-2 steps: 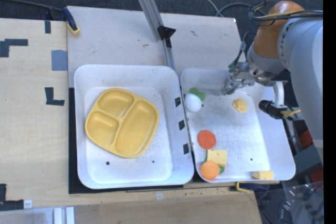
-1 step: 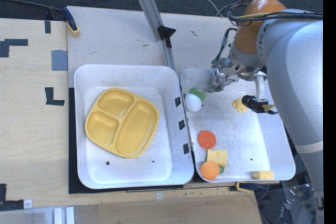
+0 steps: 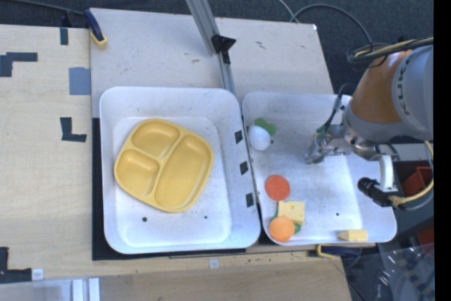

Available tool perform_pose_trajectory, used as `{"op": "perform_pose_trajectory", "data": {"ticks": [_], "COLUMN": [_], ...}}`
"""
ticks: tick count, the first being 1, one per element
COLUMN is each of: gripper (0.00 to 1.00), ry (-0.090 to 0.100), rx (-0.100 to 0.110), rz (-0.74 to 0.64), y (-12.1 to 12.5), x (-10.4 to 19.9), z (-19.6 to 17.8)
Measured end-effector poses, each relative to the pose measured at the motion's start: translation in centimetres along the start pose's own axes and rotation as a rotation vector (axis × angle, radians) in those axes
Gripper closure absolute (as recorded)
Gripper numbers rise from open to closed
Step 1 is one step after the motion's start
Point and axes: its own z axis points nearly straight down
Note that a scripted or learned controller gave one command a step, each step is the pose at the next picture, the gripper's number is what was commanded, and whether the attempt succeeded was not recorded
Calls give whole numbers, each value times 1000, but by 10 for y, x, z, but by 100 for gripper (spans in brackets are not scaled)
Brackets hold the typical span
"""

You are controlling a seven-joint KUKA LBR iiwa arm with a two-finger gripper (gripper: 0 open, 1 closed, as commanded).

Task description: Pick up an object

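We take the flat red round disc (image 3: pixel 277 187) as the nearest candidate: it lies below and to the left of the two-finger gripper (image 3: pixel 315 154), apart from it, in the right white bin (image 3: pixel 318 106). Whether the gripper is spread or closed we cannot tell; nothing visible sits in it. Beyond lie a yellow block (image 3: pixel 292 211) and an orange ball (image 3: pixel 282 228).

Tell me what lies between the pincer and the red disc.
Only bare white bin floor separates pincer and red disc, per the camera view.

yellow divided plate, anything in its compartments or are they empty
Empty: the yellow divided plastic plate lies flat in the left white bin, all its compartments showing bare yellow.
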Motion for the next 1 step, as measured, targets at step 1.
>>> {"op": "perform_pose_trajectory", "data": {"ticks": [1], "gripper": [100], "ry": [2], "rx": [-4], "rz": [-12], "y": [49], "x": [41], "z": [1]}}
